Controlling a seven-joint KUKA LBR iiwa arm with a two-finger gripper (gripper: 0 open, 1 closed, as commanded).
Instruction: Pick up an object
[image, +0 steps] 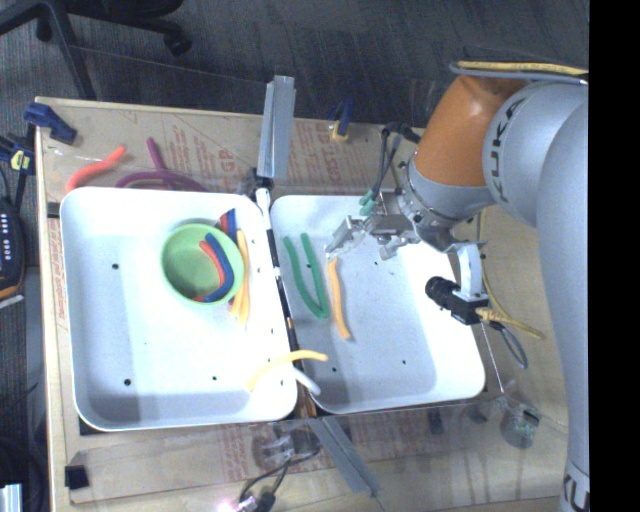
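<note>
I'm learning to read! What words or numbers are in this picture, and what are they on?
"KU": black letters at the bottom of the grey robot arm, cut off by the picture's edge.
Red printing on the cardboard under the bins: too blurred to read.

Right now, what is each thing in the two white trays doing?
Green bowl: upright in the left bin, with red and blue strips across it.
Green strip: lying bent in the right bin, near its left wall.
Orange strip: lying flat beside the green strip.
Yellow strip: draped across the edge between both bins.
Gripper: low over the right bin, holding nothing visible.
</note>
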